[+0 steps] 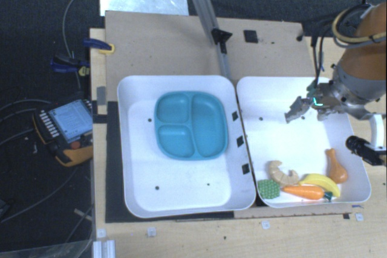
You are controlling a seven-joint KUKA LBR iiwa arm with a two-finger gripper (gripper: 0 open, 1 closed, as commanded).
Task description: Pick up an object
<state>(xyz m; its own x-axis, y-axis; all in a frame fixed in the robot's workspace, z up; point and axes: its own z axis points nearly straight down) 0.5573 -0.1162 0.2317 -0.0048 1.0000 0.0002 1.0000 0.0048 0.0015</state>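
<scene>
Hovering over the right bin (260,130), my claw (300,109) hangs toward its twelve o'clock half, above bare white floor. Whether it stands open or closed I cannot tell from this slant; nothing shows between its tips. My grey wrist with the orange band (369,57) reaches in from three o'clock.

Everything I could pick up is crowded along the six o'clock wall of that same bin, well apart from my claw. A yellow banana (320,181) lies there with an orange carrot (303,192) just below it, the two touching. At nine o'clock of the carrot sits a small green textured piece (269,189), tucked into the bin's corner. A pale tan curved item (282,173) rests just above that green piece, touching the banana's end. At three o'clock of the banana, an orange-brown, pear-shaped toy (336,167) lies with its narrow neck pointing toward twelve.

Beside it at nine o'clock, the left bin (136,148) holds a blue divided plate (191,125) with three compartments, set toward that bin's twelve o'clock side.
</scene>
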